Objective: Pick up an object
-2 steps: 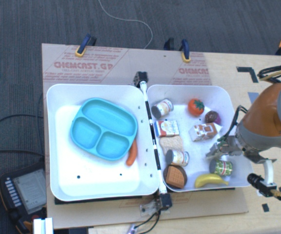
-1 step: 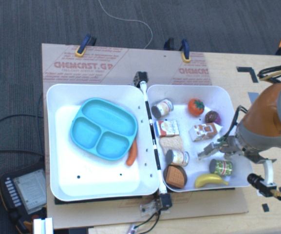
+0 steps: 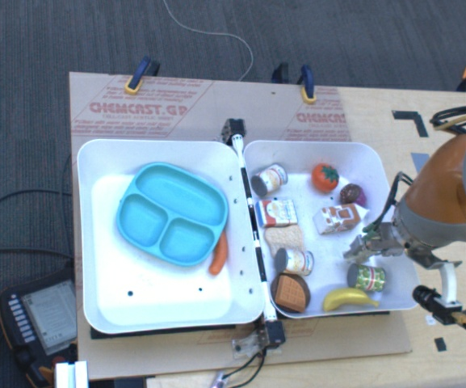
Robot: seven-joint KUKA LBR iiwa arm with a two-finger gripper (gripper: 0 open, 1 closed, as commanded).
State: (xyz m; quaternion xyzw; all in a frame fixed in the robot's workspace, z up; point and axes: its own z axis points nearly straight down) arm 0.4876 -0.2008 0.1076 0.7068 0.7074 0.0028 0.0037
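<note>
While the arm (image 3: pixel 447 192) reaches in from the right, its gripper (image 3: pixel 367 247) hangs over the right bin (image 3: pixel 301 148), low in that bin's right part, just above a green can (image 3: pixel 369 277) and just right of a small carton (image 3: pixel 339 217); whether the fingers are spread or pressed together I cannot tell, as the metal there is a dark tangle against the white floor, and nothing shows plainly between them.

The can is the nearest thing and probably the target, though the carton is close enough to be meant instead; a banana (image 3: pixel 349 299) lies touching or just below the can, a tomato (image 3: pixel 325 177) and a plum (image 3: pixel 351 194) sit farther up, and a second can (image 3: pixel 295 259), a bun (image 3: pixel 291 293) and a tilted jar (image 3: pixel 269 179) lie toward the divider.

To do this step well, the gripper should be centred over the can alone, with the fingers set across its narrow width rather than its length; it should come straight down so that neither finger lands on the banana or nudges the carton; it should close only once both fingers are beside the can's sides, since a round can may roll away from a one-sided touch.

The left bin (image 3: pixel 91 217) bears a blue tray (image 3: pixel 172 213) and a carrot (image 3: pixel 219 254), well apart from the gripper.
</note>
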